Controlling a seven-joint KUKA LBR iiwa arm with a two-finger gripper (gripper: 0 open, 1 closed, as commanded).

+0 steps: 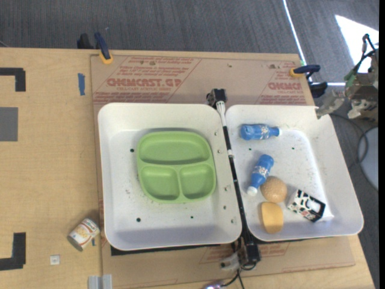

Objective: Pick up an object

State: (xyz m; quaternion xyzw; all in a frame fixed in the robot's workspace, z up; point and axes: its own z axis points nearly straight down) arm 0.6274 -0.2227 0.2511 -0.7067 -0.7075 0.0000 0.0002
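The right bin [337, 179] holds several small items. A blue bottle [260, 132] lies on its side near the back, and a second blue bottle [261, 172] lies slanted toward the middle. Touching that bottle's white cap end is a tan round object [274, 189]. Just in front sits a yellow-orange block [272, 217]. A black-and-white patterned item [306, 206] lies to their right. My gripper [360, 96] hangs at the far right edge, outside the right bin's back right corner, away from all the items.
A green divided plate [176, 165] fills the middle of the left bin [114, 161]. A small box [83, 233] lies on the bench left of that bin. Clamps [103, 48] hold the cardboard sheet at its back corners.
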